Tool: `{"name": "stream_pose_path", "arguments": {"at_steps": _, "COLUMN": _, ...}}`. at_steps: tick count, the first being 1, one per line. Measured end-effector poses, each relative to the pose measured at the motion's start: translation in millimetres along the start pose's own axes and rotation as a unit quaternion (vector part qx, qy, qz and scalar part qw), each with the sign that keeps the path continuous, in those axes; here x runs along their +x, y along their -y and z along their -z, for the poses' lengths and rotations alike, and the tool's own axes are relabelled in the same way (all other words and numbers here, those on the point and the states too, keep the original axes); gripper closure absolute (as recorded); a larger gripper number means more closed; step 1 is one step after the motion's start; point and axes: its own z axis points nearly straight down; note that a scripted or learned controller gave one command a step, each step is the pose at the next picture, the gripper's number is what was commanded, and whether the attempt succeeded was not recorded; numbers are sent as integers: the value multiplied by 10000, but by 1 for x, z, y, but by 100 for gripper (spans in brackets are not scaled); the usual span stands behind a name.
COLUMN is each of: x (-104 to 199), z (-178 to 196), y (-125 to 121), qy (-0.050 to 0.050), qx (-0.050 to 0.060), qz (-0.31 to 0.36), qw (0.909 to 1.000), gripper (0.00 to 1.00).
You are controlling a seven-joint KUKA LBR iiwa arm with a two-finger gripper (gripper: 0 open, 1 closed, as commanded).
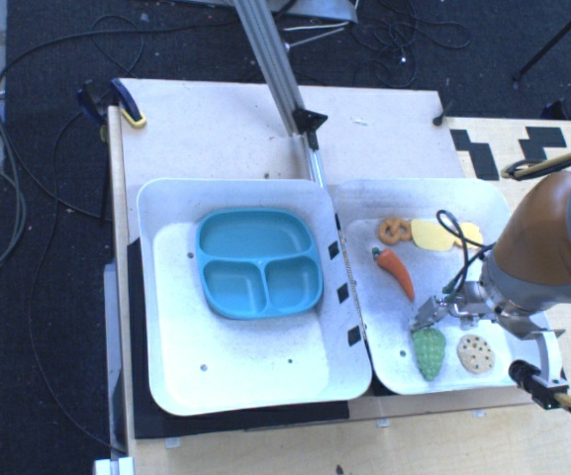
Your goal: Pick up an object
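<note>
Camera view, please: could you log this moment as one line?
gripper: above green toy | grasp: not seen | right bin: carrot, pretzel, cookie

One fixed camera high above the bench (384, 107), looking down at a slant, far enough to take in both white bins (166, 295) and dark floor around, arm (547, 240) entering from right

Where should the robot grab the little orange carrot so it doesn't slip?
Probably around the carrot's middle, coming straight down from above. It lies flat in the right bin, long and thin, slanting from its green top toward the lower right. The pincer should close across the narrow width, not along the length. There is bare floor on both long sides, and the pretzel sits apart from it.
</note>
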Motion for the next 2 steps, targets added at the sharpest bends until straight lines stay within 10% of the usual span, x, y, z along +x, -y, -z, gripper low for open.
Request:
{"name": "stream_pose_path", "arguments": {"at_steps": 1, "x": 0, "z": 12, "y": 0, "qy": 3, "qx": -10, "qz": -4, "qw": 10000, "gripper": 100}}
{"name": "stream_pose_path", "arguments": {"at_steps": 2, "x": 6, "z": 54, "y": -1, "qy": 5, "qx": -16, "qz": 14, "qw": 10000, "gripper": 100}}
